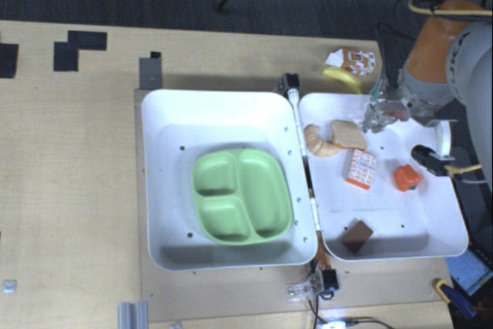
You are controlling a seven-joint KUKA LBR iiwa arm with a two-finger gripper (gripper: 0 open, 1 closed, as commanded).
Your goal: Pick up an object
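Brown block [357, 236] nearest; orange-white packet [360, 168] (print unreadable).

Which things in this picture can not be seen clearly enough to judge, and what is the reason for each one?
- Gripper, camera view: small and blurred over the right bin; its state cannot be told.
- Printing on the orange-and-white packet: too small to read.
- Wrapped item on the bench beyond the right bin: too small and glary to identify.
- Arm: cut off by the picture's right edge.
- Dark block: too small to identify.
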